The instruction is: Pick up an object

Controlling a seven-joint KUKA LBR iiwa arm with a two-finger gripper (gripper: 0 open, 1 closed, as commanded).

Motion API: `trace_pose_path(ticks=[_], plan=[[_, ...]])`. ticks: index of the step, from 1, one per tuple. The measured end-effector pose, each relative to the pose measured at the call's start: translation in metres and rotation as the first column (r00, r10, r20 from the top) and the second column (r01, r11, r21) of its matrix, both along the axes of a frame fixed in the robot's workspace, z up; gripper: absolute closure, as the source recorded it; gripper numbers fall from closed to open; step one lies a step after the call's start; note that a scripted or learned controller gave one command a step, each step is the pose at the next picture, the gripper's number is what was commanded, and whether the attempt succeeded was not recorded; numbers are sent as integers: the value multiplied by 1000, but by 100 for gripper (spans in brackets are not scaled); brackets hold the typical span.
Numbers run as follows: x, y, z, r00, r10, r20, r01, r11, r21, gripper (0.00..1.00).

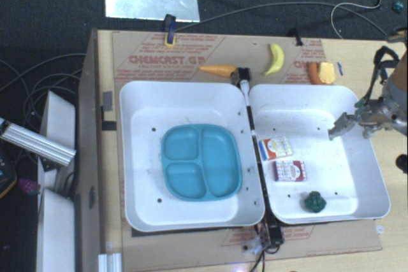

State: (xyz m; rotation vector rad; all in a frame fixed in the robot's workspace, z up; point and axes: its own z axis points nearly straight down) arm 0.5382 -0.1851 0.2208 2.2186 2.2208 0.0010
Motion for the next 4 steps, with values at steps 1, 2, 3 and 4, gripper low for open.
trace_pose_path(ticks=[1, 2, 3, 4], plan=[[34, -21, -19, 1000, 2, 0, -2, 1000, 0, 0], [7, 23, -59, 1000, 3, -2, -3, 1000, 2, 0], [-51, 40, -55, 1000, 0, -1, 0, 1000, 1, 0], [-52, 49, -95, 1000, 0, -3, 0, 1000, 2, 0]])
